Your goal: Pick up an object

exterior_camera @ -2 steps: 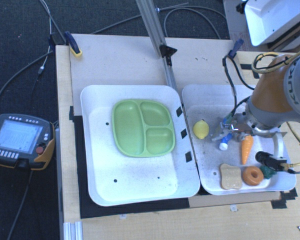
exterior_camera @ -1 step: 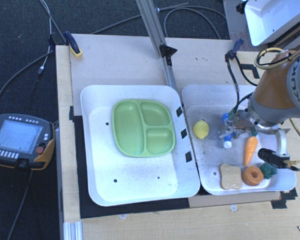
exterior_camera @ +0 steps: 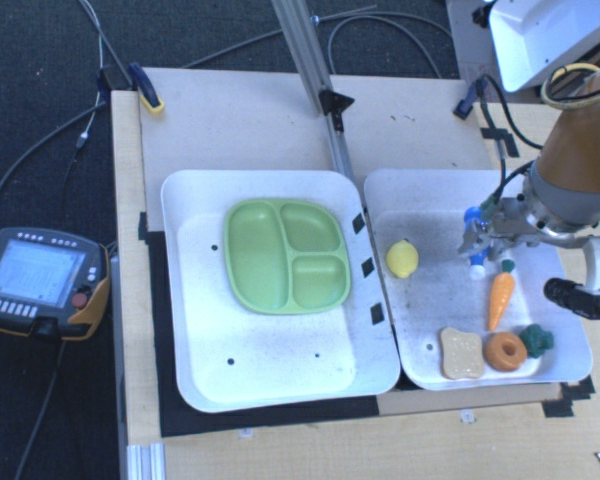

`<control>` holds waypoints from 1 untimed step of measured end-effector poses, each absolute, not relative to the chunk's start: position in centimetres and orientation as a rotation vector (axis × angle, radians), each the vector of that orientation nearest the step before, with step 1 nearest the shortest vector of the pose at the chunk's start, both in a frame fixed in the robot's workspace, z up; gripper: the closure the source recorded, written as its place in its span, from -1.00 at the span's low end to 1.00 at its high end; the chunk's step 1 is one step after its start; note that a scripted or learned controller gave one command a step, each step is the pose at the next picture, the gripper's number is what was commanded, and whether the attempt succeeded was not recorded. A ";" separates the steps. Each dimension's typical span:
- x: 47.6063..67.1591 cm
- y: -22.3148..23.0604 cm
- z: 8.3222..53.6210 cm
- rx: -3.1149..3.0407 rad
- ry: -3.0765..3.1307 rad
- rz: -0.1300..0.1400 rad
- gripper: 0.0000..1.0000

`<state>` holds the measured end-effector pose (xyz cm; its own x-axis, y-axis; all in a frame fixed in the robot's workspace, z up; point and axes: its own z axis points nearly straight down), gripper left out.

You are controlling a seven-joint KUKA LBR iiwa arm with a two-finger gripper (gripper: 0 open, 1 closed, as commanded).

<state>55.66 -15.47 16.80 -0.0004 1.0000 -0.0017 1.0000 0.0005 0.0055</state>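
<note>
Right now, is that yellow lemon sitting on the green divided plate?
No, the lemon lies in the right bin, while the green plate sits in the left bin.

The arm (exterior_camera: 570,168) is grey with a broad orange band above its wrist, ending in a gripper (exterior_camera: 477,243) with blue fittings.

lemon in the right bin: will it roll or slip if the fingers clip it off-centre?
Likely yes. The lemon looks rounded and smooth, so a glancing touch would probably send it rolling. It lies alone on bare floor of the right bin, with nothing close to stop it. It looks like a small toy, so probably light and rigid.
</note>
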 end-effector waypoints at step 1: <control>55.6 -14.7 21.6 2.215 2.220 0.006 1.00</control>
